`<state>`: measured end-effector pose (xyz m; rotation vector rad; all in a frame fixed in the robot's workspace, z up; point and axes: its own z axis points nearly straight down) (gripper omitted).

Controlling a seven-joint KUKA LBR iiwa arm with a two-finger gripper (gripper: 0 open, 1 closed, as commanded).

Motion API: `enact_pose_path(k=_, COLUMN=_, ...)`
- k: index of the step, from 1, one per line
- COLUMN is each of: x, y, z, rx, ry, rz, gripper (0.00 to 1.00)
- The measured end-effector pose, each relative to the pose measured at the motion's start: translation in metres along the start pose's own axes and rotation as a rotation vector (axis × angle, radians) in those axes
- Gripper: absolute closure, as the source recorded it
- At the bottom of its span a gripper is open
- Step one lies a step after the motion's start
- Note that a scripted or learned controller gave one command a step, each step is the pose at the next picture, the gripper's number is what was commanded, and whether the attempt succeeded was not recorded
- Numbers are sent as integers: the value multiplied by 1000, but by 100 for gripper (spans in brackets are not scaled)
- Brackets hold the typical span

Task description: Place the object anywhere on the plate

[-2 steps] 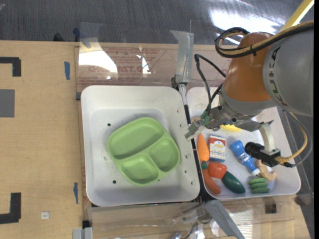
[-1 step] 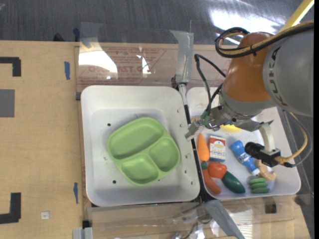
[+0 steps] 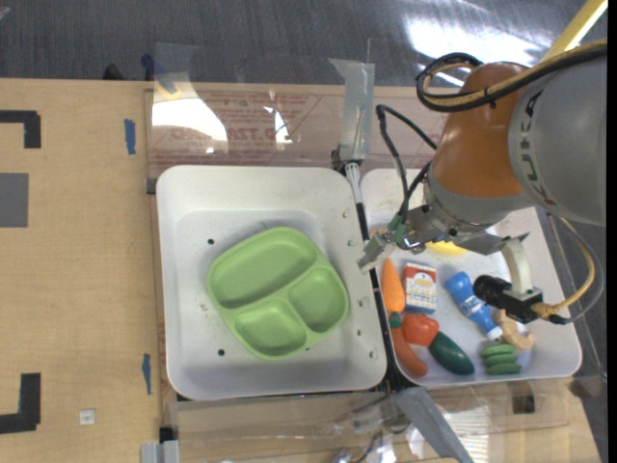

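A green plate [image 3: 278, 292] with three compartments lies tilted in the left bin [image 3: 183, 191] and has nothing on it. Toy foods fill the right bin [image 3: 567, 353]: an orange carrot [image 3: 391, 287], a small white and red carton [image 3: 419, 288], a blue bottle [image 3: 468, 295], a red tomato-like piece [image 3: 419, 329], a dark green cucumber [image 3: 450, 354] and a light green bean pod [image 3: 499, 357]. My gripper [image 3: 381, 247] hangs low over the right bin's left edge, just above the carrot's top end, by the wall between the bins. I see nothing held in it.
A yellow piece [image 3: 448, 249] is partly hidden under my wrist. A red pepper [image 3: 407, 357] lies along the dividing wall [image 3: 364, 258]. A black cable fitting [image 3: 503, 292] hangs over the bin's right side. Wooden bench [image 3: 67, 287] lies to the left.
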<state>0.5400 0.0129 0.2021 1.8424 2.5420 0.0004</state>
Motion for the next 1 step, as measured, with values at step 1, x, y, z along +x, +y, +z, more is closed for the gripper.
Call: enact_pose_path(k=1, x=0, y=0, z=0, rx=0, ry=0, rz=0, gripper=0)
